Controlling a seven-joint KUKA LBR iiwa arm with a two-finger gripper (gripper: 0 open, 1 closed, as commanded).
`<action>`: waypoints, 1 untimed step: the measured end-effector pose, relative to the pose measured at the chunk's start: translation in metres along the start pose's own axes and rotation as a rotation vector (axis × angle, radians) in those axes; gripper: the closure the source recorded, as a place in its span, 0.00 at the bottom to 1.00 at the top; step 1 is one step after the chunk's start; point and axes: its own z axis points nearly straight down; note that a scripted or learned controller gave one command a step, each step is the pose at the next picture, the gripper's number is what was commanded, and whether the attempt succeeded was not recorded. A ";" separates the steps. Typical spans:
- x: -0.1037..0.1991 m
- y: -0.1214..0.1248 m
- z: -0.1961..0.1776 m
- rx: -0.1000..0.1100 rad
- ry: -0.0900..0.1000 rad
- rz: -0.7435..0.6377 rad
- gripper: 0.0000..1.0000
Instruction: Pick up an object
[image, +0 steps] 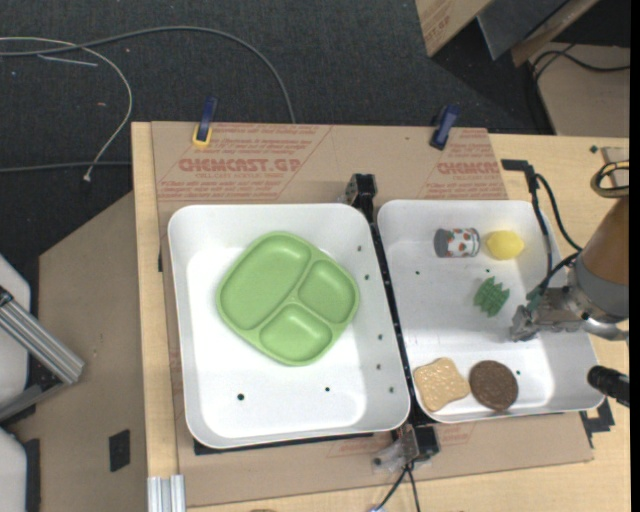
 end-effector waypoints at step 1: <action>-0.001 0.001 -0.064 -0.006 -0.004 -0.001 1.00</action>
